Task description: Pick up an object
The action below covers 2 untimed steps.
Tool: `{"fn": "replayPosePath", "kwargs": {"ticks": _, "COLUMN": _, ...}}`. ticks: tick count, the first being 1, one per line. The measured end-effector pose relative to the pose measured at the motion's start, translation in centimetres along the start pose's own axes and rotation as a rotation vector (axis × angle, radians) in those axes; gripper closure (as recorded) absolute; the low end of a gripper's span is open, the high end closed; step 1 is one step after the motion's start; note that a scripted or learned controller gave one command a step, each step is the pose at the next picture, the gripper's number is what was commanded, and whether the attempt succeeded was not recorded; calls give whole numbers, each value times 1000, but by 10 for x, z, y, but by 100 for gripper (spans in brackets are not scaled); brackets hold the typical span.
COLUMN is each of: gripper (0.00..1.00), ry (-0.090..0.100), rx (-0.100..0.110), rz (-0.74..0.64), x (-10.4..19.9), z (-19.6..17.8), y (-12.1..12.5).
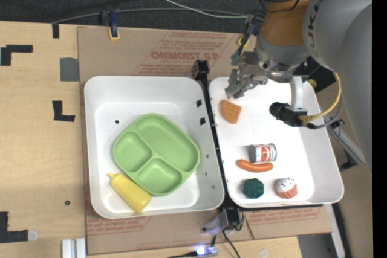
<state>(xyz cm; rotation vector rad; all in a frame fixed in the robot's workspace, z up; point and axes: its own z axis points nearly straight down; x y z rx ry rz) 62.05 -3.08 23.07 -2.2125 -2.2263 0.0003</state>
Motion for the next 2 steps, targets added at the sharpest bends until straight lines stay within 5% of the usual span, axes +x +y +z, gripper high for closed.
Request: {"fn": "replayPosePath", "kwargs": {"ticks": 2, "gripper": 100, "ry": -2, "rx": 2, "rz": 2, "x": 102, "z": 21, "y": -30}}
